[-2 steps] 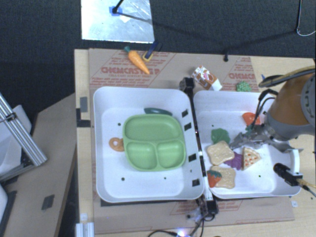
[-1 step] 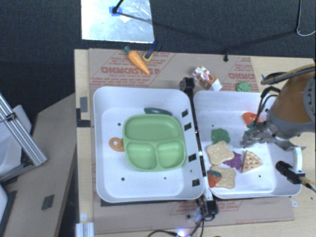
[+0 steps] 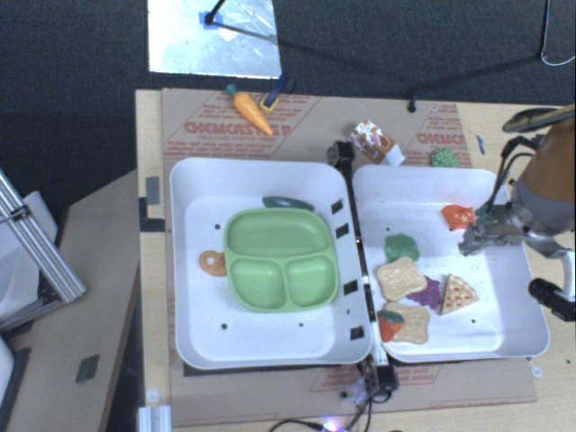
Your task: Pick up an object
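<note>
We see the arm (image 3: 549,174) come in from the right, w/ its tool (image 3: 474,239) low over the right bin (image 3: 513,331), near the bin's right-hand part. Tool's too dark & small here, so we can't tell if it's apart or together, and we see nothing clamped in it.

Just beside the tool, to its upper left, sits a small red-orange toy (image 3: 457,215); touching or not, we can't tell. Rest of the right bin's things lie in a cluster toward the lower left: a green leafy piece (image 3: 400,246), a toast slice (image 3: 400,279) below it, a purple bit (image 3: 431,291) next to that, a waffle-like wedge (image 3: 458,293) to the right, and another bread slice w/ a red piece (image 3: 404,324) at the bottom.

Left bin (image 3: 193,241) holds a green divided plate (image 3: 281,259) in the middle, a small orange ring (image 3: 212,264) just off its left edge, and a dark green thing (image 3: 288,203) peeking out at the plate's top edge.

On the counter (image 3: 306,124) behind the bins: a toy carrot (image 3: 251,112), a small patterned pkg (image 3: 373,140), and a green bit (image 3: 443,157).
</note>
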Tool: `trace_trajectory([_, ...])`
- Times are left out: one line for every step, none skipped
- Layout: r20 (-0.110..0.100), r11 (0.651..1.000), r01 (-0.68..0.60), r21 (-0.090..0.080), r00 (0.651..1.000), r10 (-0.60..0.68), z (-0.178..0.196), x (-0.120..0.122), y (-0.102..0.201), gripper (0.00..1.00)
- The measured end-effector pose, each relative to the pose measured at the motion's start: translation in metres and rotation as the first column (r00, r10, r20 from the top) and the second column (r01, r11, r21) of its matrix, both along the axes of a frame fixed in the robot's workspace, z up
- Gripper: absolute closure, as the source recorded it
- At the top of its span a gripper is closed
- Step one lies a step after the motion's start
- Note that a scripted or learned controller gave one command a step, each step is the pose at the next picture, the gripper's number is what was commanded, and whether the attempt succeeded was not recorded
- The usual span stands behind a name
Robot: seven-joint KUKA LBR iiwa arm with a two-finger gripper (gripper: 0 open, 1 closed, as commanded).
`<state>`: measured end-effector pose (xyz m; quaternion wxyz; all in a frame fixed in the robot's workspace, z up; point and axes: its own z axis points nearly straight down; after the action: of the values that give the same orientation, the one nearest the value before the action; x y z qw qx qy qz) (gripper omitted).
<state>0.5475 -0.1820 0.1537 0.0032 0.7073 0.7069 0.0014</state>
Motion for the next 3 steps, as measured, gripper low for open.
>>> trace_trajectory([0.001,1.000,-0.005,0.000,1.000,0.005,0.063,0.008,-0.003,1.00])
trace_trajectory([-0.003,1.000,-0.005,0.002,1.000,0.005,0.071,0.009,-0.003,1.00])
trace_trajectory([-0.002,1.000,-0.010,0.003,1.000,0.010,0.080,0.036,0.049,1.00])
